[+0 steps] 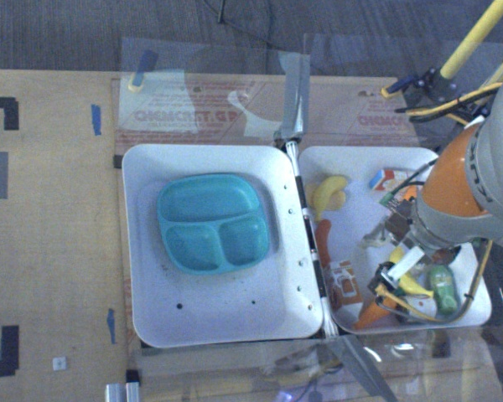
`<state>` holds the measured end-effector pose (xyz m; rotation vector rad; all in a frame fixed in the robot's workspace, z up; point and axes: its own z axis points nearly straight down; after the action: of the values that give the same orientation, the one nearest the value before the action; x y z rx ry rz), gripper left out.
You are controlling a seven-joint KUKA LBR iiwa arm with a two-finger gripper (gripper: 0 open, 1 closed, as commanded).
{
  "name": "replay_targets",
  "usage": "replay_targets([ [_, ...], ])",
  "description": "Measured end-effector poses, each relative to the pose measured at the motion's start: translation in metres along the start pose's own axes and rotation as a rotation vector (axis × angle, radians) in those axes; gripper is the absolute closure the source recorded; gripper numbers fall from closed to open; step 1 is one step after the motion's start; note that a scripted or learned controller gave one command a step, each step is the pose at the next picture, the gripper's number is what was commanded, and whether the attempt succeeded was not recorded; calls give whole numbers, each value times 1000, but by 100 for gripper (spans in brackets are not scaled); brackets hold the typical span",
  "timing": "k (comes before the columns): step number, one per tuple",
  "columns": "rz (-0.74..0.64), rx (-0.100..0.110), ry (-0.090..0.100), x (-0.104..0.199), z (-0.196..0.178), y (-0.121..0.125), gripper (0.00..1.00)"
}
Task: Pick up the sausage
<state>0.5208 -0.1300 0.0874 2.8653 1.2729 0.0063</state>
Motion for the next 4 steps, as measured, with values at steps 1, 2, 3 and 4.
replay_targets([
  [1, 16, 5, -1, 18, 2, 94, 0],
  [2, 4, 5, 0, -3, 1, 62, 0],
  [3, 158, 5, -2, 19, 2, 107, 0],
  [4, 183, 8, -2, 43, -72, 143, 0],
])
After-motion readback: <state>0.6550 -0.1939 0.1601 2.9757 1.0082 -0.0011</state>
